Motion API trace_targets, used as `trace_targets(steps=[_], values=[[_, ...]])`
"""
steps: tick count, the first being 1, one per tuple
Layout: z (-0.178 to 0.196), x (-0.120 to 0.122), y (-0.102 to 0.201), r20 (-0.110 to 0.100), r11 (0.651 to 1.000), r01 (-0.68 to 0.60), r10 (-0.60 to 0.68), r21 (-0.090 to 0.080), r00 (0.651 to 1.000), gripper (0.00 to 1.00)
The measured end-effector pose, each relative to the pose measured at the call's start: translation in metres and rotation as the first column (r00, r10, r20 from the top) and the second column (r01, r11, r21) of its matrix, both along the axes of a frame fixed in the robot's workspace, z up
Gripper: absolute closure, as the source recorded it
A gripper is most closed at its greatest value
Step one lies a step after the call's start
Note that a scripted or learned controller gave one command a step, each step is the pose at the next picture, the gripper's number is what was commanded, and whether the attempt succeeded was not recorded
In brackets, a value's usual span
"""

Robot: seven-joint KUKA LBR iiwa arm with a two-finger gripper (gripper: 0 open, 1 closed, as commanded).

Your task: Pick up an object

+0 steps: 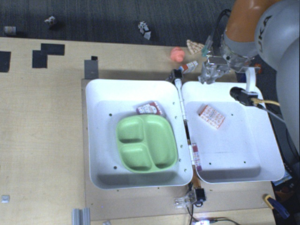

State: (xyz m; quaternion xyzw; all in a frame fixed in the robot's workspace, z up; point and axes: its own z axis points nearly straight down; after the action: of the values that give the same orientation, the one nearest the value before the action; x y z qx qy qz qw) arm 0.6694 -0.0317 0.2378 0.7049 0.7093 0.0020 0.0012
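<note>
I see the gripper at upper right of the frame, above the far rim of the right bin; I cannot tell its state. A small red-and-white packet lies flat in that bin's upper left. The left bin holds a green divided tray with a second packet touching its far edge. A pink ball sits on the bench beyond the bins.

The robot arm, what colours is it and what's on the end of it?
The arm is smooth, rounded and light grey, with a shiny orange band above the wrist. Black cables run down beside that band. At the end sits a small silver metal gripper with thin fingers.
</note>
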Motion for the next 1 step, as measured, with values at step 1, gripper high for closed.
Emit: trace_targets(steps=[1], values=[[0.0063,-0.0316,0.0415,-0.001,1.000,0.000,0.000,0.001,1.000,1.00]])
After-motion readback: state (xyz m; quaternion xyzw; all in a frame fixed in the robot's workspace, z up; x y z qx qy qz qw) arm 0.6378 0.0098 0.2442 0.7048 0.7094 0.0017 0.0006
